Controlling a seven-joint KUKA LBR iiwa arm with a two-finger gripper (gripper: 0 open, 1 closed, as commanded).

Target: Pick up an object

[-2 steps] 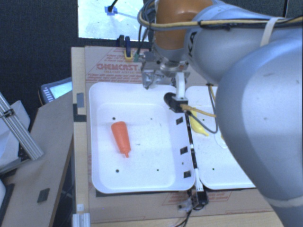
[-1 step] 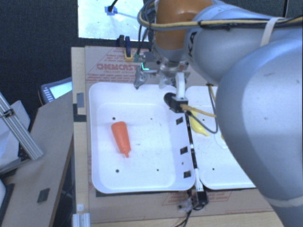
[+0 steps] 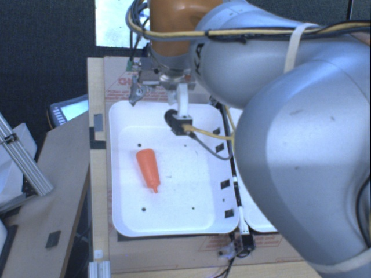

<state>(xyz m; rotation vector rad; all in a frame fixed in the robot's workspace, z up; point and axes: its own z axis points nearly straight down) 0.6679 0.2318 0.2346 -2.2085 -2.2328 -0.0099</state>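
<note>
Currently | step: approach | gripper [image 3: 157,102] above left bin's [image 3: 124,172] far rim, jaws spread, pinching nothing | orange carrot-shaped object [image 3: 148,168] lies mid-bin, well apart | next: move nearer over it, descend, close

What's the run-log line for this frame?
gripper: above bin's far edge, holding nothing | orange cone-shaped object: lying in left white bin | pick: not done

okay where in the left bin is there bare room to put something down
Bare floor lies between the orange carrot-shaped object and the left bin's right wall, and along its near edge. It is crowded at the far edge, under the gripper.
</note>
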